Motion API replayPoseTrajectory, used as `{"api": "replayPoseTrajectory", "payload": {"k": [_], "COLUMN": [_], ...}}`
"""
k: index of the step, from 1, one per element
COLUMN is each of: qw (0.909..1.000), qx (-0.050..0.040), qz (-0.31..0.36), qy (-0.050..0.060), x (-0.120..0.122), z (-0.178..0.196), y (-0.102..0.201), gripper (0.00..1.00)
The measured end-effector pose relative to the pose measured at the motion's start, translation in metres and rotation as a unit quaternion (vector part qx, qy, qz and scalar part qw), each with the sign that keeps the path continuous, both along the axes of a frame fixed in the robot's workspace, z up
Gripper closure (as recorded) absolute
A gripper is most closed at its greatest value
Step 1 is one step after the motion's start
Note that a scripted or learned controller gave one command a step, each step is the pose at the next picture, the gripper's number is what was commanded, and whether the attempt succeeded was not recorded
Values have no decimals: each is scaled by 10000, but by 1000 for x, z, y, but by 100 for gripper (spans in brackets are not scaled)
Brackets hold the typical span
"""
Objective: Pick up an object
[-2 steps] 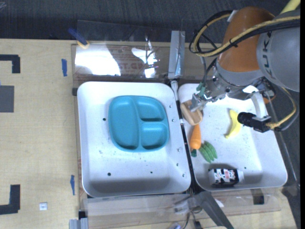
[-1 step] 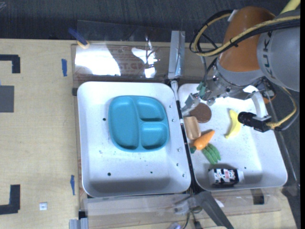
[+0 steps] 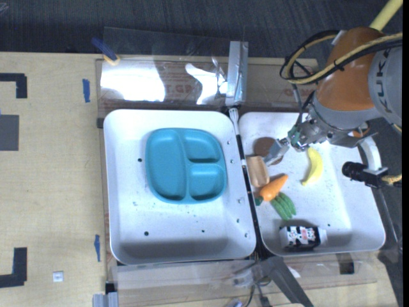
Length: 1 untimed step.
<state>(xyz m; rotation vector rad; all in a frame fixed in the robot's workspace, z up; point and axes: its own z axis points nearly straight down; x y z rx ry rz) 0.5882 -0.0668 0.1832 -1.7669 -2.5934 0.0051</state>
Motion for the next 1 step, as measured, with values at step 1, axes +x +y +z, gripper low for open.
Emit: {"api": "replayPoseTrajectory", "payload": {"k": [1], "qw": [10000], "qx": [5], "qz": [8], "qy": [-10], "x": [1], "z": [1], "y": [1], "gripper": [0]}}
